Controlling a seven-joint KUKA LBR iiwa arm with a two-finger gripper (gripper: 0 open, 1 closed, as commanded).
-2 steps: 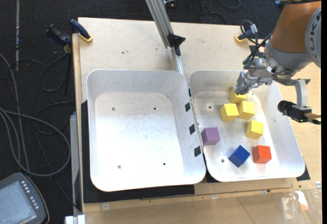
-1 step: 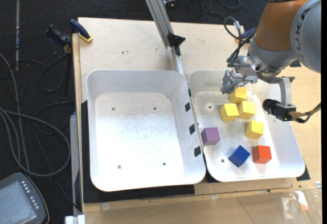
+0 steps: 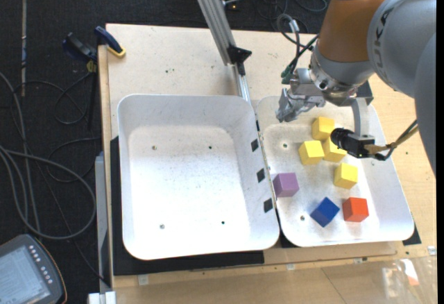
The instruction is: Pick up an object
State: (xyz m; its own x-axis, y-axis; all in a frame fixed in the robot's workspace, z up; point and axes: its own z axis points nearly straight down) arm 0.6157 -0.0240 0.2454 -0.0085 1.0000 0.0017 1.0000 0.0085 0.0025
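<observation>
Grey arm hangs over the block bin

Grey, with an orange band above the wrist, the arm (image 3: 388, 25) reaches in over the right bin (image 3: 395, 223). Part of a brand name in pale letters runs along its casing, but too little of it can be read to spell out. The gripper (image 3: 290, 110) sits at the far left corner of the right bin, tilted down toward the bin's floor; how far it is open I cannot tell from this slant, and nothing is seen held in it.

Every block lies in the right bin. Four yellow blocks (image 3: 312, 151) cluster in its middle: one near the gripper's right, two close together behind a black fitting (image 3: 347, 141) on the arm, one nearer the front. A purple block (image 3: 285, 184) rests by the bin's left wall. A blue block (image 3: 325, 212) and an orange block (image 3: 355, 209) sit side by side near the front rim.

The left bin (image 3: 139, 157) touches the right bin along its left edge, its floor speckled with small dark marks. No labels or writing show on the blocks or either bin.
</observation>
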